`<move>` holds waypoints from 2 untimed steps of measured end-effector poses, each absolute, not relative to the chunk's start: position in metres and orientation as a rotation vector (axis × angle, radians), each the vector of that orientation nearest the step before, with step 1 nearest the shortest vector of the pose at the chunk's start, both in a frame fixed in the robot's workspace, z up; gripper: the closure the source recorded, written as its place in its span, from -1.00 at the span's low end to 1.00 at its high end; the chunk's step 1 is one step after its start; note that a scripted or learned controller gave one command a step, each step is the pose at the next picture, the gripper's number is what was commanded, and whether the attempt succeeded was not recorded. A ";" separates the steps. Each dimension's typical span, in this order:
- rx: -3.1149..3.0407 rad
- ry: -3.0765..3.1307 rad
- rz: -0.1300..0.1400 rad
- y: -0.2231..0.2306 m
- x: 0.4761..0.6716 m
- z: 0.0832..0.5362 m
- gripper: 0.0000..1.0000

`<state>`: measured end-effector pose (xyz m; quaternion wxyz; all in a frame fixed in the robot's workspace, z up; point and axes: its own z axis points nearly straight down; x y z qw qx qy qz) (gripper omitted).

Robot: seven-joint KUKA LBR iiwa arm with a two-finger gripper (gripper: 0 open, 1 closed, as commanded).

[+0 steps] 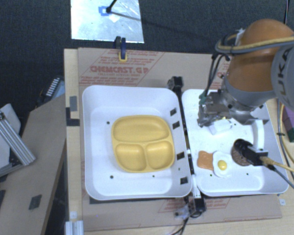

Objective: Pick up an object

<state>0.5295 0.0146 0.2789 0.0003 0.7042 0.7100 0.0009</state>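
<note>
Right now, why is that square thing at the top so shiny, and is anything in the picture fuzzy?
In the camera view, the grey sheet behind the bench catches the light and glares pale. The white bins look bright and evenly lit, with only soft shadows. The yellow tray and fried egg toy are fairly sharp; the gripper under the arm is dark and murky.

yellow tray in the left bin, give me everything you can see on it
The tray is pale yellow, looks like smooth moulded plastic, a rounded rectangle with three compartments: one wide one on the far side, two smaller ones on the near side, split by raised ridges. Nothing lies in any compartment. It sits flat, right side up, slightly rotated, near the middle of the left bin, resting on the bin's floor and apart from its walls. Nothing else touches it.
</note>
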 end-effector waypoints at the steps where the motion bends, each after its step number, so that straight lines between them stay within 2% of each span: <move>1: 2.211 2.232 0.002 0.069 0.526 0.272 1.00; 2: 2.214 2.232 -0.001 0.108 0.522 0.244 1.00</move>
